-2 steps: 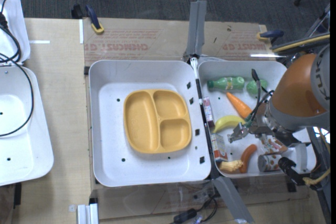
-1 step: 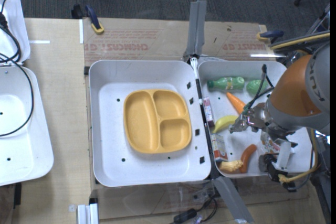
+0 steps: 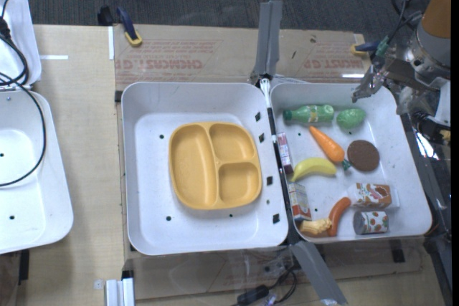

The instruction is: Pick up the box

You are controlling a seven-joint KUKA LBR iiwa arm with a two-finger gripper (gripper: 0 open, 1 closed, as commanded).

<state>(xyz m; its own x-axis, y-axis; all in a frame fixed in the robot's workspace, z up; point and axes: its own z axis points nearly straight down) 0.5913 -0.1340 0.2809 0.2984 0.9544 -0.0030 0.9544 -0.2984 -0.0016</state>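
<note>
small white-and-orange carton box (image 3: 372,194) lying in right white bin (image 3: 410,154), red can (image 3: 371,222) just below it, brown cookie (image 3: 363,155) above, orange sausage (image 3: 338,213) beside, gripper (image 3: 367,88) over bin's top edge, can't tell its grip

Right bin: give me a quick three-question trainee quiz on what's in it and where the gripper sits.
1. True or false: the gripper is closed on the box.
2. Multiple choice: what lies just beyond the box? A) the brown disc B) the banana C) the green bottle
3. Fill in: the yellow divided tray sits in the ____ bin.

Key: 1 false, the gripper is over the right bin's far rim, well apart from the box. 2 A. 3 left.
</note>
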